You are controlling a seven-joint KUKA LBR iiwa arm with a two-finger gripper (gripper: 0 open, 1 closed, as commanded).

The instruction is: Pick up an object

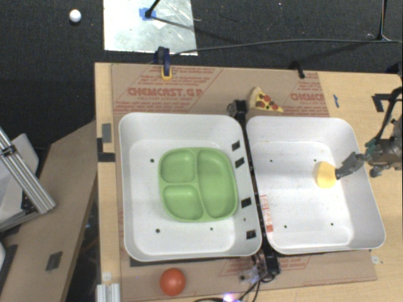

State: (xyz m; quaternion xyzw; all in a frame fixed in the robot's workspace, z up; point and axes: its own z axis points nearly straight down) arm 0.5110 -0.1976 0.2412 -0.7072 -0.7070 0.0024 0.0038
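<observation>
Gripper point(345, 167) seen at a yellow object point(325, 174) in the right bin point(315, 231).

A green divided plate point(198, 184) is seen in the left bin point(145, 231); the yellow object lies near the right bin's right wall, met by the gripper's dark tip; whether the fingers are spread or pinching cannot be told; a red ball point(172, 281) and a pizza-slice toy point(265, 100) rest outside the bins.

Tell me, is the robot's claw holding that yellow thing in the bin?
It cannot be told. The gripper touches the right side of the yellow object in the right bin, but no finger is clearly around it.
</observation>
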